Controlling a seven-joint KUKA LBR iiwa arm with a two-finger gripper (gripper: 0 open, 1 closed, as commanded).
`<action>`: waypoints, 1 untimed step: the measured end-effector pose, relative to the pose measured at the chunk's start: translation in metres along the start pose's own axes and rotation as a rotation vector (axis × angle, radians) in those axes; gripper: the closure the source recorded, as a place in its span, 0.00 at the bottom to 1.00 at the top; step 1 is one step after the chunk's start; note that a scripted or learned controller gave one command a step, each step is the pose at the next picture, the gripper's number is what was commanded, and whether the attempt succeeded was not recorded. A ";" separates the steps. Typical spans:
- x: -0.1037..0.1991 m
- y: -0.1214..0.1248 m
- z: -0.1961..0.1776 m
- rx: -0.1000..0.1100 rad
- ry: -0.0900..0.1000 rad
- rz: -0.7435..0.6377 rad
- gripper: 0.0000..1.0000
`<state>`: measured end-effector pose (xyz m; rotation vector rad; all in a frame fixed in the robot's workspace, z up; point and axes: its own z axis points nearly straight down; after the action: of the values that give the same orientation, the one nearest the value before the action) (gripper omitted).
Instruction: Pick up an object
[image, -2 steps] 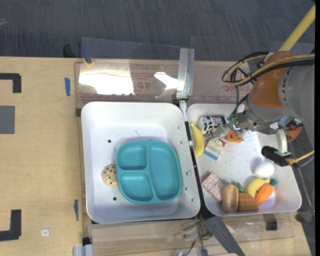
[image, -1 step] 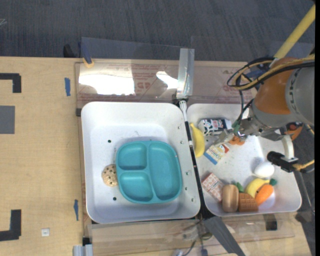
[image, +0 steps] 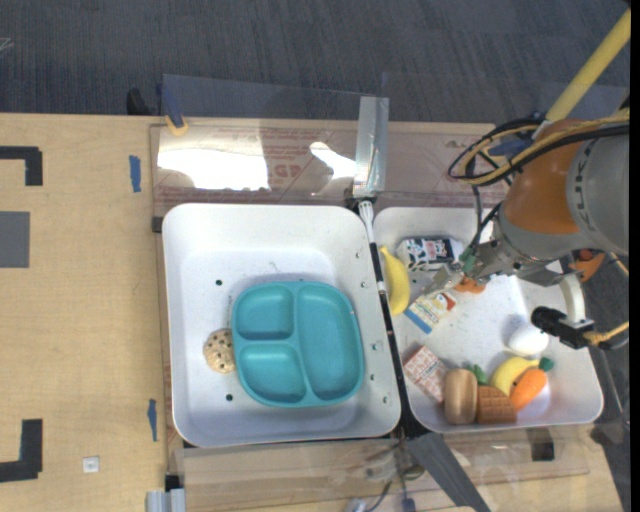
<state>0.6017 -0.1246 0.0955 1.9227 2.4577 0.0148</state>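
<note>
A: Progress is judged to be slight. The gripper (image: 468, 262) is seen low over the right bin (image: 590, 400), near its back wall, beside the black-and-white carton (image: 428, 251). Whether anything is clamped cannot be told, since the tips are too small and cluttered to be read; no object is seen raised.

B: So the grasp and the lift are left to be done?

A: That is the judgement. Nothing is shown clear of the bin floor.

B: What can be counted?

A: Two white bins are set side by side. In the left bin (image: 190, 250) one teal divided tray (image: 297, 342) with three compartments is laid, and one cookie (image: 219, 350) is placed touching its left edge. In the right bin, one banana (image: 395, 282) is found against the dividing wall, one blue-and-white packet (image: 430, 308) just beside it, one pink packet (image: 424, 372), one bread roll (image: 460, 393), one waffle-like piece (image: 492, 403), one lemon (image: 510, 373), one carrot (image: 531, 387) and one white egg-like piece (image: 527, 342). A small orange item (image: 470, 285) is seen under the gripper; what it is cannot be made out.
</note>
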 end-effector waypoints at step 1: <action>-0.019 0.000 -0.007 0.013 0.006 0.000 0.00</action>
<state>0.6062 -0.1429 0.1027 1.9313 2.4676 0.0044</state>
